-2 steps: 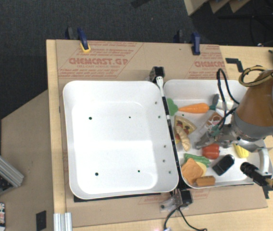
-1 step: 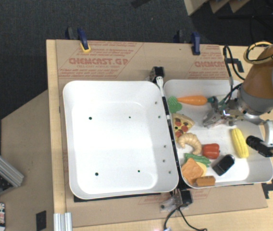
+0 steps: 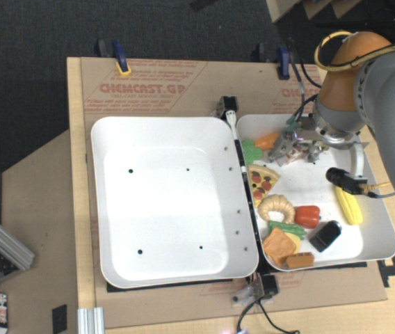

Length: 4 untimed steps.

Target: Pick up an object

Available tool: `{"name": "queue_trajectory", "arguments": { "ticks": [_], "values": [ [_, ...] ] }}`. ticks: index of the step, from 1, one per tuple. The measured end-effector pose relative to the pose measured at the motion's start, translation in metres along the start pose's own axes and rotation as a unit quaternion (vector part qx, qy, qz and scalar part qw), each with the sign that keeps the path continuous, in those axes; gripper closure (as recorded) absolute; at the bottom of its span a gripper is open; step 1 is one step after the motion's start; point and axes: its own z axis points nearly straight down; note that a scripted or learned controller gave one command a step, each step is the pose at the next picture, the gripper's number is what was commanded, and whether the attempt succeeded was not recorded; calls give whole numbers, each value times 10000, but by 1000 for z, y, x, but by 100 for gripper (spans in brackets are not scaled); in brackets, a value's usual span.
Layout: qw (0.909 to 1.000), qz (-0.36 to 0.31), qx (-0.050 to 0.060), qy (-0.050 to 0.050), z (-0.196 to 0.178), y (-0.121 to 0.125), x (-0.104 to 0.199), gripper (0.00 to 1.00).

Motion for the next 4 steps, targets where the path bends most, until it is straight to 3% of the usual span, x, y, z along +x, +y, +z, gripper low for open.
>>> {"name": "queue_trajectory", "arguments": {
  "ticks": [1,2,3,4],
  "values": [
    [9999,20,117,-22,1,7,3,0],
    [9999,-43,-131,0,-1,-22,9,0],
    [9999,-43,-95,11,-10,-23,10,100],
    [10000,17,93,-21,-1,-7,20,100]
  ]
}}
